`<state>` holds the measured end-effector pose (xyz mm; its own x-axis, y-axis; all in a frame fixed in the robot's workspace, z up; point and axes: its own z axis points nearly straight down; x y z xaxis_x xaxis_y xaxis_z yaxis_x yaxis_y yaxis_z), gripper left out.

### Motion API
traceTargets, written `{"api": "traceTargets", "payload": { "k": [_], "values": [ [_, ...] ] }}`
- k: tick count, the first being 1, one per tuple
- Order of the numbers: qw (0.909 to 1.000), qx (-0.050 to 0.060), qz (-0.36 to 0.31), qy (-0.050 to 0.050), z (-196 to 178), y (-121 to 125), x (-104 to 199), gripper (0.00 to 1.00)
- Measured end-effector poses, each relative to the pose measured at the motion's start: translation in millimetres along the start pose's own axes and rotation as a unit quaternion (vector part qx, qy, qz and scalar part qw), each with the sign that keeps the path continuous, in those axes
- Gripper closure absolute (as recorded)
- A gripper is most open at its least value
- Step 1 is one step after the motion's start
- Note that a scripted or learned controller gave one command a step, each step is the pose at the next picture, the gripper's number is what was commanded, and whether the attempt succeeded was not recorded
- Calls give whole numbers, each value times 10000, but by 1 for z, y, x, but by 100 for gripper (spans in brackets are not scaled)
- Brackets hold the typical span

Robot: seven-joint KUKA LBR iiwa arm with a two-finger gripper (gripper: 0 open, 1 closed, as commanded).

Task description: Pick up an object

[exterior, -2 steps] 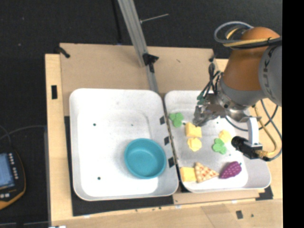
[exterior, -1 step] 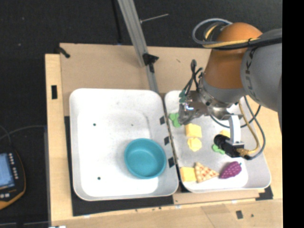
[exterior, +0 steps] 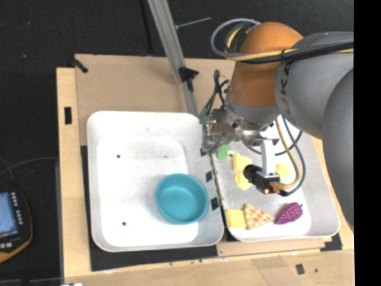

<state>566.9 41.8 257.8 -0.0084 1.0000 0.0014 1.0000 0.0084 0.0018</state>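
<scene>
Hand (exterior: 221,143) over right bin: finger state cannot be determined.
Centre the green piece (exterior: 223,154) just below it; descend vertically, then close.

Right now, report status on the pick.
Tool low over right bin, grip unclear. Green piece beneath it. Pizza slice, grapes untouched. Blue bowl in left bin.

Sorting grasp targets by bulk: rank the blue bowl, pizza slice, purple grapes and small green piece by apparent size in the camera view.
1. blue bowl, clearly largest
2. pizza slice and purple grapes, too alike to rank
3. small green piece, smallest, though the arm partly covers it
</scene>
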Motion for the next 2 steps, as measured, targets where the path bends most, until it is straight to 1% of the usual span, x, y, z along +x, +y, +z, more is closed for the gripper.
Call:
{"api": "traceTargets", "payload": {
  "k": [1,2],
  "values": [
    [10000,0,13,-10,12,10,47,100],
    [10000,14,46,-15,26,-5,46,100]
  ]
}}
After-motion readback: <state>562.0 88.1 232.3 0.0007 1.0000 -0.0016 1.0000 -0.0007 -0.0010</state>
